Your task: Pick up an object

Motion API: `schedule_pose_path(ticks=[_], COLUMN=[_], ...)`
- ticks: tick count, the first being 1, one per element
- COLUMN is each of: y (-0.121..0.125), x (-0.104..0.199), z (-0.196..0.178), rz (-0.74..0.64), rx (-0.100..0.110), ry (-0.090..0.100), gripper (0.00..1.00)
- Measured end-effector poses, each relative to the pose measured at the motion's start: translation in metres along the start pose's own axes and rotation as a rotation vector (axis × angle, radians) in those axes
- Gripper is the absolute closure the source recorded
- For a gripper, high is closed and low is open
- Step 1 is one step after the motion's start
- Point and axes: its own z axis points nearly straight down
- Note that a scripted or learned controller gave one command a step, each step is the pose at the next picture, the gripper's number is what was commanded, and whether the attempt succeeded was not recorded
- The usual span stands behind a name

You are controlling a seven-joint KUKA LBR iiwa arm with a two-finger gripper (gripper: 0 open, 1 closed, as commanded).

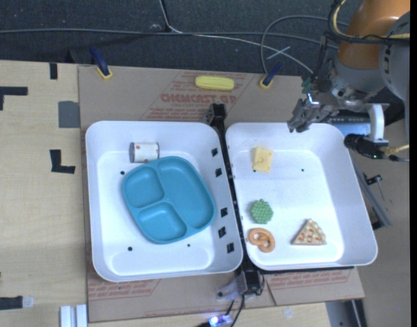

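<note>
Bins are numbering two on the counter [31,203], sitting side by side and touching along their inner edges. The left bin [99,251] is carrying one blue divided plate [168,198] with three compartments, and one small white cylinder [144,150] is lying on its side just beyond the plate's far rim. The right bin [331,203] is carrying four small pieces: one yellow cheese-like chunk [262,159] near the far side, one green bumpy ball [261,211] toward the middle left, one brown pretzel [261,240] just nearer than the ball, and one pizza-like wedge [309,234] off to the pretzel's right. One yellow banana-like piece [214,82] is lying outside both bins on the cardboard sheet [127,94] beyond them.

I am hanging my fingers [300,121] over the far edge of the right bin, and nothing is showing between them; whether they are spread or closed I cannot tell from this angle. The yellow chunk is lying closest, a little nearer the camera and to the view's left of them, apart from them. The ball, pretzel and wedge are lying well apart, along the near side of the bin.
</note>
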Motion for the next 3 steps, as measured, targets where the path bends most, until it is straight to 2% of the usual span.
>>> schedule_pose_path(ticks=[2, 3], y=[-0.034, -0.058], x=[0.112, 0.150], z=[0.004, 0.014], rz=[-0.003, -0.002], rx=[0.005, 0.006], ry=[0.000, 0.000], gripper=[1.00, 1.00])
